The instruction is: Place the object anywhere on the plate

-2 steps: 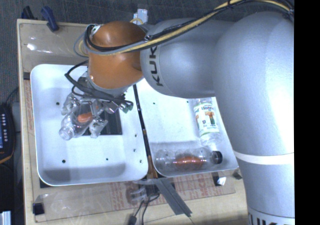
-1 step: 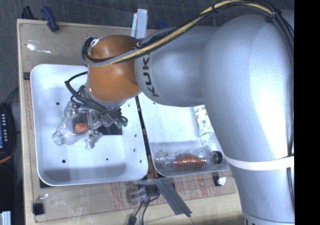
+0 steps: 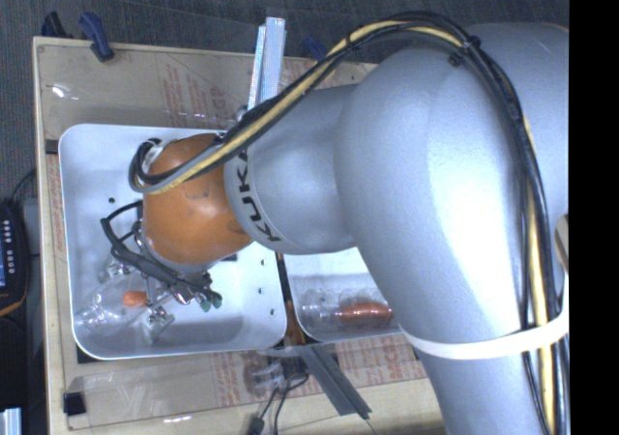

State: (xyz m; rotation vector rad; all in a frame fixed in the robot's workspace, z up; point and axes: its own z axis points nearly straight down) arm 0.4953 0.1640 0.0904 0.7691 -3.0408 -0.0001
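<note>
The bench (image 3: 145, 85) is seen from above, with much of it covered by the grey arm (image 3: 416, 191), which reaches in from the right and bends down over the left bin (image 3: 77, 162). The orange band (image 3: 189, 201) above the wrist is seen over the middle of that bin, and a bundle of black and yellow cables (image 3: 319, 71) is routed along the top of the arm to it. The gripper (image 3: 160, 303) is lowered into the near left part of the left bin, close to the floor of the bin. Whether it is spread or pressed together cannot be told, since its tip is lost among dark brackets and wires. A small orange object (image 3: 135, 300) is seen just beside the gripper, at the bottom of the left bin; whether it is touched or pinched cannot be told. Some clear plastic pieces (image 3: 97, 307) are seen next to it, towards the bin's near left corner. A strip of the right bin (image 3: 302, 325) is seen under the arm, and a clear bottle-like item with reddish-brown contents (image 3: 353, 310) is laid on its side in it. A blue clamp (image 3: 97, 37) is fixed at the far left corner of the bench, and a metal rail (image 3: 266, 61) is seen at the far edge between the bins.
</note>
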